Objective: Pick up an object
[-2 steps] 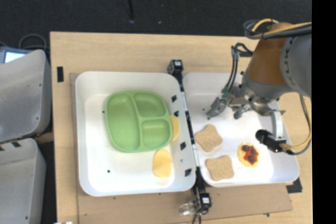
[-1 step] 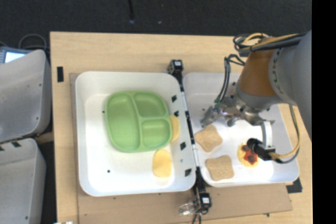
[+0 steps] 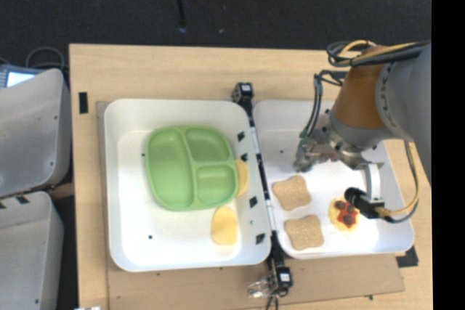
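In the right bin (image 3: pixel 283 123) lie two tan toast slices, one (image 3: pixel 291 192) near the middle and one (image 3: pixel 304 231) by the front wall. A small yellow and red food piece (image 3: pixel 343 215) lies to their right. My gripper (image 3: pixel 311 158) hangs low over the right bin, just above and to the right of the upper toast slice, with nothing visibly held. The grey arm with its orange band (image 3: pixel 360 94) comes in from the right.
The left bin (image 3: pixel 120 156) holds a green divided plate (image 3: pixel 192 167), a pale yellow piece (image 3: pixel 224 225) in front of it and another yellow piece (image 3: pixel 242 174) at the plate's right edge. A black-clipped divider (image 3: pixel 256 170) separates the bins.
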